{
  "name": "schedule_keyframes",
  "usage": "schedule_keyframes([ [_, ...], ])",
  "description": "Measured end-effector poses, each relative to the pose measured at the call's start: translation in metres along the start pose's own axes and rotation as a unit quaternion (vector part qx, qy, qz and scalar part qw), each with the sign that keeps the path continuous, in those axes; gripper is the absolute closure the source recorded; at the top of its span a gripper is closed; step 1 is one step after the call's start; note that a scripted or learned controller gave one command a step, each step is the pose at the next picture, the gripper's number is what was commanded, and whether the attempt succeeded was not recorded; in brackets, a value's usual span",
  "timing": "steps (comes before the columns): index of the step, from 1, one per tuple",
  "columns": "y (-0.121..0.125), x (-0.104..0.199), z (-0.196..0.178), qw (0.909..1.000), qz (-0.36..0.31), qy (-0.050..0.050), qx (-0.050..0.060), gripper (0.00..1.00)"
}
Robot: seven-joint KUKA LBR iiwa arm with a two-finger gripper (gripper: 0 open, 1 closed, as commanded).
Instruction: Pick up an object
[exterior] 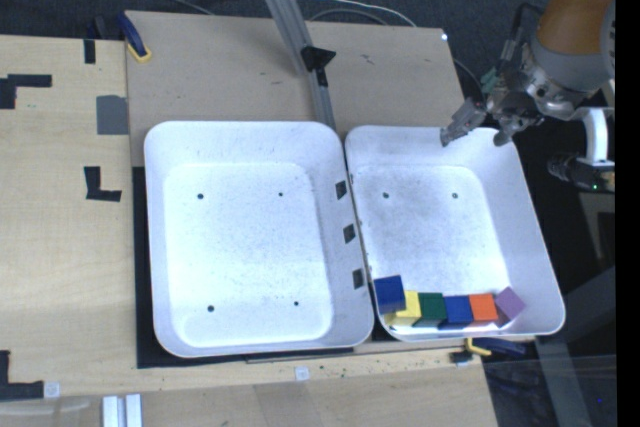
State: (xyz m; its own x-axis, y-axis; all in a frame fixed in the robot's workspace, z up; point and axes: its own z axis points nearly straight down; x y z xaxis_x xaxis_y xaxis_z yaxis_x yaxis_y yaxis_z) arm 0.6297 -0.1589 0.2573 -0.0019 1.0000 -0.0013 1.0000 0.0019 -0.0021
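We see the pincer at the right bin's far rim, looks spread, holding nothing; blocks sit along its near wall.

White speckled bins; blue, yellow, green, orange, seemingly purple blocks.

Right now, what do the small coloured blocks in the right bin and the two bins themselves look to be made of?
The small coloured blocks along the near wall of the shallow white right bin look like painted wood or hard plastic: crisp edges, flat matte colours; which of the two is unclear. That bin and the shallow white left bin look like moulded plastic: rounded corners, smooth rolled rims, a faint sheen, dark speckling on the floors.
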Motion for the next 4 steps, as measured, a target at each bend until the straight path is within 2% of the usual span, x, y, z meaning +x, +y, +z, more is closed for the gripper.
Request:
schedule_keyframes([
  [1, -0.105, 0.020, 0.139, 1.0000, 0.001, 0.002, 0.006, 0.00],
  [2, -0.101, 0.020, 0.124, 1.0000, 0.000, 0.001, 0.001, 1.00],
  [3, -0.048, -0.018, 0.083, 1.0000, 0.000, -0.001, -0.004, 1.00],
  [4, -0.092, -0.040, -0.078, 1.0000, 0.001, -0.001, -0.004, 1.00],
])
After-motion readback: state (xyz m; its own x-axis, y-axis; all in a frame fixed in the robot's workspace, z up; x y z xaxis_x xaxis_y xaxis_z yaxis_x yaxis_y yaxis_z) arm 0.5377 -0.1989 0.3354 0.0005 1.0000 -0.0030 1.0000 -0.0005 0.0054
